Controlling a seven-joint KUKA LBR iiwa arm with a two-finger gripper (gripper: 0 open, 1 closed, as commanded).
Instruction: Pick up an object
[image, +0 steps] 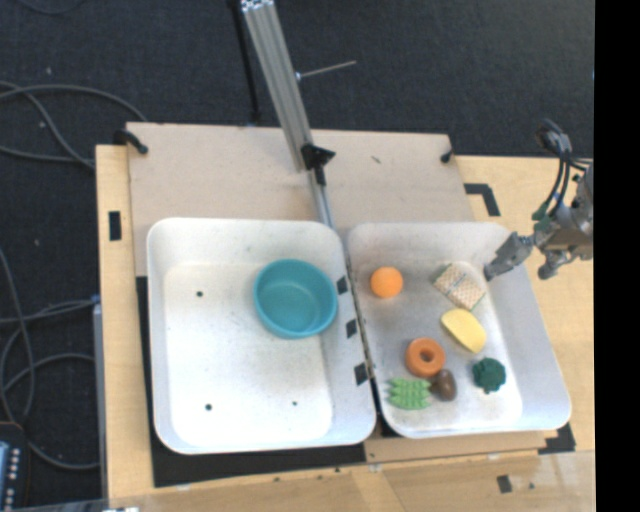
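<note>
The right bin (540, 345) holds several small objects: an orange ball (387, 282), a beige checkered block (459, 285), a yellow lump (464, 329), an orange ring (426, 356), a brown piece (443, 384), a light green ridged toy (408, 392) and a dark green broccoli-like piece (489, 375). My gripper (520, 268) hovers at that bin's upper right rim, just right of the beige block. Its fingers are spread open with nothing between them.
A teal bowl (295, 298) sits in the left bin (200, 400), near its upper right. A slanted metal pole (285, 90) rises behind the bins. Cables lie on the dark floor to the left.
</note>
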